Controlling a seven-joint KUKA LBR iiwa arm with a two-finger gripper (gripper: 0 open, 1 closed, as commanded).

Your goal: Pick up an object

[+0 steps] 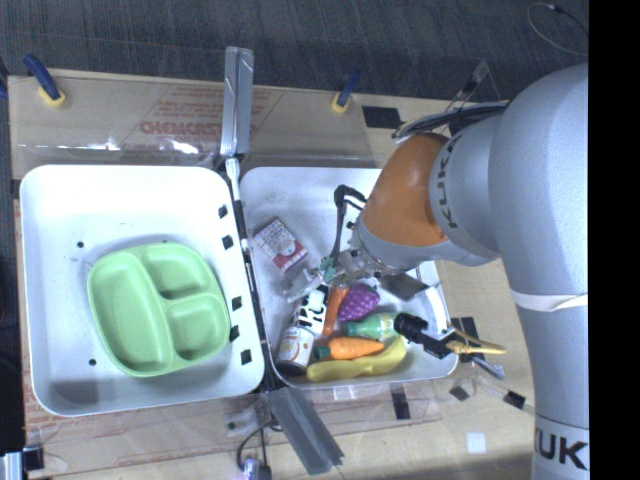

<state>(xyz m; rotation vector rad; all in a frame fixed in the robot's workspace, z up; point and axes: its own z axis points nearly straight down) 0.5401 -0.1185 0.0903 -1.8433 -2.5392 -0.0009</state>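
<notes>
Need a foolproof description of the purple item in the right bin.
Start at the right bin, the one under the arm. Go to the toy pile along its near wall. The purple grapes sit above the orange carrot and yellow banana: the pile's only purple, bumpy piece.

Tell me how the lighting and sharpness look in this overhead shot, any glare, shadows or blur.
In the camera view, light is even and fairly bright; the white left bin is nearly washed out along its rim, and the green divided plate casts a soft shadow beside it. The arm close to the lens looks large and slightly soft. The toy pile, such as the orange carrot, is a bit blurry.
</notes>
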